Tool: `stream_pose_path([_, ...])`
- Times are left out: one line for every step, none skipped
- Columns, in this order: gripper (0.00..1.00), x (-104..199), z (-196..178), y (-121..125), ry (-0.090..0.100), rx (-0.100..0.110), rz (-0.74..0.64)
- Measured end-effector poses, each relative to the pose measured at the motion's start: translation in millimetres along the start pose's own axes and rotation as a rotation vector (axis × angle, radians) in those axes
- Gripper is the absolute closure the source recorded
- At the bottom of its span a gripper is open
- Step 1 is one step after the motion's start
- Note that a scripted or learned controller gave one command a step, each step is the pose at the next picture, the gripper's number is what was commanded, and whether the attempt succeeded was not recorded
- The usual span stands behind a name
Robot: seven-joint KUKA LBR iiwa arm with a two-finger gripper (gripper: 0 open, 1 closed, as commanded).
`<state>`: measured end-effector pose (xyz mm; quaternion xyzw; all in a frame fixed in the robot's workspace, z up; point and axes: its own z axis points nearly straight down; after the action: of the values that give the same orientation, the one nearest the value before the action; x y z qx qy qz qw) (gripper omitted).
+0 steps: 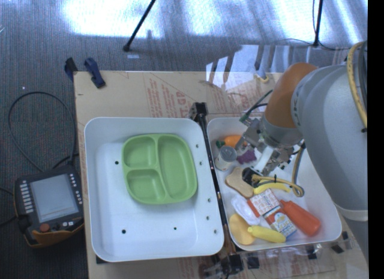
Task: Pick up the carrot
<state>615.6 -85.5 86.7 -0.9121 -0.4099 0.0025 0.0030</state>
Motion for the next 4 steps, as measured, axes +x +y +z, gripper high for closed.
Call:
stream_pose_path([0.00,0,-1,27,0.001,0.000,0.422])
stream_pose_path([0.00,6,0,9,0.001,0.002,0.644])
stream_pose_path([1.00,8,-11,8,0.001,0.005,0.633])
stream_pose_path([0.00,8,-11,8,0.000,0.006,0.631])
